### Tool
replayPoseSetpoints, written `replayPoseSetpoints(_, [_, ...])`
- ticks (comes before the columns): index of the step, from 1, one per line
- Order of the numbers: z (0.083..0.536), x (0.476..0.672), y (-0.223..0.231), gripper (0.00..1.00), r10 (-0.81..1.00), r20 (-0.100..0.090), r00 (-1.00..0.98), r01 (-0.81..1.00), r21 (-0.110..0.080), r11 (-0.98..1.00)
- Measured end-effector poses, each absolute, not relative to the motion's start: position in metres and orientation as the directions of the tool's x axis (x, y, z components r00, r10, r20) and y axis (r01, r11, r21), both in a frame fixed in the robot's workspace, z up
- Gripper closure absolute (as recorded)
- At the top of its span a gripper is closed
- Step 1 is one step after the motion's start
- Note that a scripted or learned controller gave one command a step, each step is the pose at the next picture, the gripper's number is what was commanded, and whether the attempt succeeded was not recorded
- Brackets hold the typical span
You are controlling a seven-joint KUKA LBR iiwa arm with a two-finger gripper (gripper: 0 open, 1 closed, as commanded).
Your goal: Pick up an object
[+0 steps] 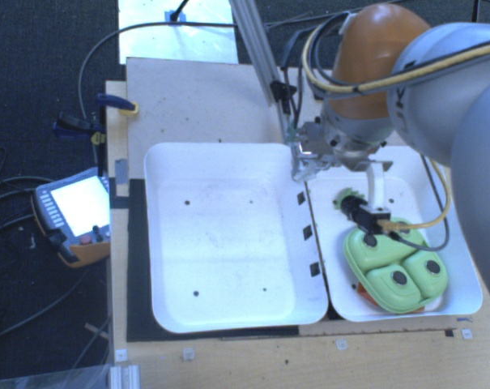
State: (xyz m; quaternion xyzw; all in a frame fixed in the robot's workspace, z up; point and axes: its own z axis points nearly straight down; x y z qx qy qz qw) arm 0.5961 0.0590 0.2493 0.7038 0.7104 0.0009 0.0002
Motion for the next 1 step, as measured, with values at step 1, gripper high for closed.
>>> replayPoseSetpoints(1, [0.2351, 0.5985, 0.1061, 1.00, 1.000, 0.001, -0.009, 1.000, 0.001, 0.009])
